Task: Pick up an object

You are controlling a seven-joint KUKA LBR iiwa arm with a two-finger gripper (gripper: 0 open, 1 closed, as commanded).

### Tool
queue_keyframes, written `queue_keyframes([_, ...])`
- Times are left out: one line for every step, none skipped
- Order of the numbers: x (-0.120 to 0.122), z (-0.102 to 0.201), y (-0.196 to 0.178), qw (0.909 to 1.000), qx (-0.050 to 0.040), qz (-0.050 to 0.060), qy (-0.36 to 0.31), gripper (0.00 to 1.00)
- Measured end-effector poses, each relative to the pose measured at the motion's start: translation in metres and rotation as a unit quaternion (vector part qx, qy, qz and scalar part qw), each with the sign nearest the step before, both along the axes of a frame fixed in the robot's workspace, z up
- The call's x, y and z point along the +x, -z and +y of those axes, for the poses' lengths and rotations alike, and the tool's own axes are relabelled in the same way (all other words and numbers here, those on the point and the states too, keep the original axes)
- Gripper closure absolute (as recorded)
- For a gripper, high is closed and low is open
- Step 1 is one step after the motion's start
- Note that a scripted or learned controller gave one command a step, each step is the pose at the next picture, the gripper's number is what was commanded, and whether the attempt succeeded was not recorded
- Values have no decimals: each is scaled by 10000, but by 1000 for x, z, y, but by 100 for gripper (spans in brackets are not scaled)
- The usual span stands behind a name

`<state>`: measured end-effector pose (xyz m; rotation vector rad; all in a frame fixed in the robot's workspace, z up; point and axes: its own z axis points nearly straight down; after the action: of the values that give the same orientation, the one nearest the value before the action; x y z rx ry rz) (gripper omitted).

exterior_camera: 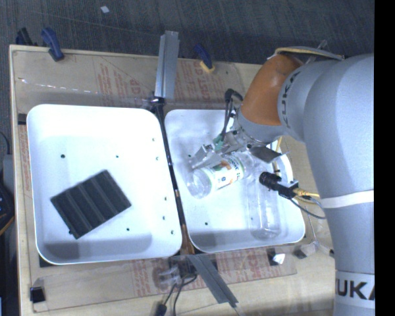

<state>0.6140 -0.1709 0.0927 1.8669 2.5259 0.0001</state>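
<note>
Left bin (33,176) at your frame's left holding a black ribbed panel (91,203), right bin (184,127) holding two clear bottles, labelled one (217,175) under the gripper (214,151), plain one (264,210) lower right, claw state you cannot tell.

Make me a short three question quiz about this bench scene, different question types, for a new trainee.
1. True or false: the dark grey ribbed rectangular pad lies in the left white bin.
2. Multiple choice: the gripper is over which bin? A. the left one B. the right white bin C. neither
3. Fill in: the clear plastic bottle with the white label lies on its ____ in the right white bin.

Key: 1 true. 2 B. 3 side; a second clear plastic bottle lies near that bin's right wall.
</note>
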Motion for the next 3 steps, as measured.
queue_keyframes([-1, 16, -6, 9993, 8, 23, -366, 0])
queue_keyframes([-42, -11, 1, 9995, 6, 14, -302, 0])
queue_keyframes([-53, -35, -38, 9995, 16, -12, -316, 0])
